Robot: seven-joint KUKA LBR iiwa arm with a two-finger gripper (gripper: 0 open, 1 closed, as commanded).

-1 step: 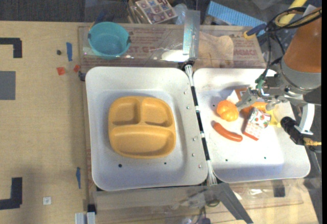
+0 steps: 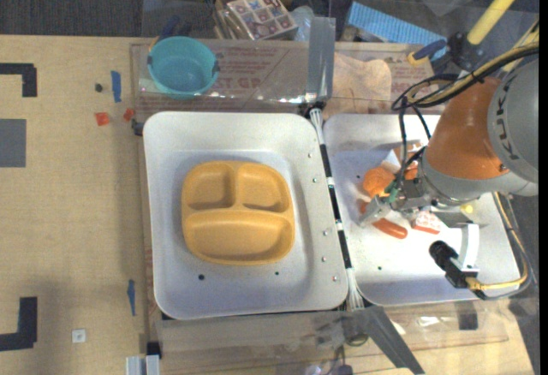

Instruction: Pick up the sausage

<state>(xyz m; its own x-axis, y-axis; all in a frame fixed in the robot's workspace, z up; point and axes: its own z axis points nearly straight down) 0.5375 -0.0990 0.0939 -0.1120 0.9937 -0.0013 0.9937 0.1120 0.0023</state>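
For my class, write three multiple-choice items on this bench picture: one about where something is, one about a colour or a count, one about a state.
1. Where does the sausage lie?
A. In the right bin
B. On the divided plate
C. In the blue bowl

2. What colour is the divided plate in the left bin?
A. Green
B. Yellow-orange
C. White

3. How does the blue bowl stand?
A. Upside down
B. On its side
C. Upright, opening upward

Answers: 1 A, the sausage rests on the right bin's floor beside the gripper. 2 B, the plate is yellow-orange against white. 3 C, its hollow inside faces the camera.
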